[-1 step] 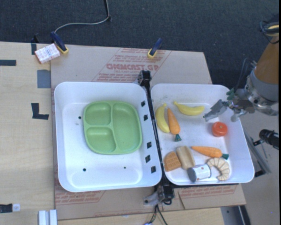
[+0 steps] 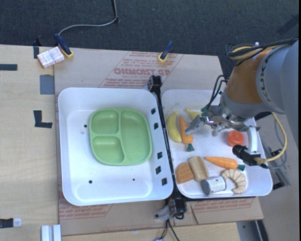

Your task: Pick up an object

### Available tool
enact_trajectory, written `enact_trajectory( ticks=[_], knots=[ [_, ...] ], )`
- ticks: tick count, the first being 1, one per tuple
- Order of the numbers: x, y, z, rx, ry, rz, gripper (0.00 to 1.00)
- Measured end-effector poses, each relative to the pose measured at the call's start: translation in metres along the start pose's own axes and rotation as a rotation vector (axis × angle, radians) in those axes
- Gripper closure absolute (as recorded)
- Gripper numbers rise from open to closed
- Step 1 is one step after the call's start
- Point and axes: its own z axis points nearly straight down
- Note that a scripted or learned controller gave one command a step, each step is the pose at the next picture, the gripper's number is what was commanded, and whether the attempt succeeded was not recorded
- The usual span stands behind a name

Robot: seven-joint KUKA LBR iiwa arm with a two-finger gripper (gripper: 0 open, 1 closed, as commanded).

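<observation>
My gripper (image 2: 197,125) hangs low over the upper left part of the right bin (image 2: 263,187). It is just right of a yellow banana (image 2: 173,127) and a small orange carrot piece (image 2: 186,133), which its tip seems to touch. A yellow item (image 2: 192,113) lies just above it. To its right sits a red tomato (image 2: 236,137). Further down lie a long carrot (image 2: 221,161), a brown bread loaf (image 2: 197,167), a round bun (image 2: 184,173), a grey can (image 2: 213,186) and a croissant (image 2: 237,180).
The left bin (image 2: 70,149) holds a green divided plate (image 2: 121,136). A black divider (image 2: 159,129) with clips runs between the bins. The grey arm with its orange band (image 2: 246,82) covers the right bin's upper right. A small box (image 2: 50,57) lies on the bench at far left.
</observation>
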Motion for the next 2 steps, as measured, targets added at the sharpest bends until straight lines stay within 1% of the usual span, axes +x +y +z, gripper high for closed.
enact_trajectory(
  ticks=[1,2],
  knots=[
    [0.015,0.021,0.041,-0.013,-0.013,0.006,0.0],
    [0.009,0.067,0.044,0.017,-0.012,0.003,0.0]
  ],
)
